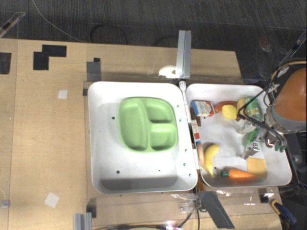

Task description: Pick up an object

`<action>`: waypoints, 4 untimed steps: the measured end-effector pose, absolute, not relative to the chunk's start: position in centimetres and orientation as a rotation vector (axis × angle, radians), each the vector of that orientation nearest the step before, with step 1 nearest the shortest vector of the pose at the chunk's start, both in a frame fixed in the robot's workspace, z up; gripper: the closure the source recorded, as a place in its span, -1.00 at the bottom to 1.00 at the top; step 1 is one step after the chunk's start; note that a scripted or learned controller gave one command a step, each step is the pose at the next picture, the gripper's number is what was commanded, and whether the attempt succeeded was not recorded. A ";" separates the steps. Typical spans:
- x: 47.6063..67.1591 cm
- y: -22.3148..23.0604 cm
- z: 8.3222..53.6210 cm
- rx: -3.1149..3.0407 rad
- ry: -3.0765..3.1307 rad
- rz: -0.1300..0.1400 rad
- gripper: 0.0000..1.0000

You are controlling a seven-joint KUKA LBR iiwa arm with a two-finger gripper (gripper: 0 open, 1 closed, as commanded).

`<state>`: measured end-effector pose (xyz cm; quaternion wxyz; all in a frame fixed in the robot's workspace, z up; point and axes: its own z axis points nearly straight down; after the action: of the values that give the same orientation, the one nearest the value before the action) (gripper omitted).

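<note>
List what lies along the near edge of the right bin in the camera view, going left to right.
Banana → carrot → yellow block.

A pale wooden counter (43,143) carries two shallow white plastic bins side by side. The left white bin (103,176) holds a light green plastic divided tray (146,123) with three compartments, lying near its middle. Black rectangular patches (48,55) mark the counter's far left. An upright grey metal post (184,54) stands behind the seam between the bins. Beyond the counter lies dark grey carpet floor (120,8).
</note>
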<state>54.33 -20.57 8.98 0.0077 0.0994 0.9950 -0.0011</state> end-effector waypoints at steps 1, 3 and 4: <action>54.9 -20.6 10.5 0.301 3.093 -0.009 1.00; 64.3 -20.4 16.3 -1.029 2.955 -0.008 1.00; 64.3 -20.4 16.3 -1.027 2.955 -0.007 -1.00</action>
<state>64.28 -20.45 16.28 0.0064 -0.3283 0.9445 -0.0023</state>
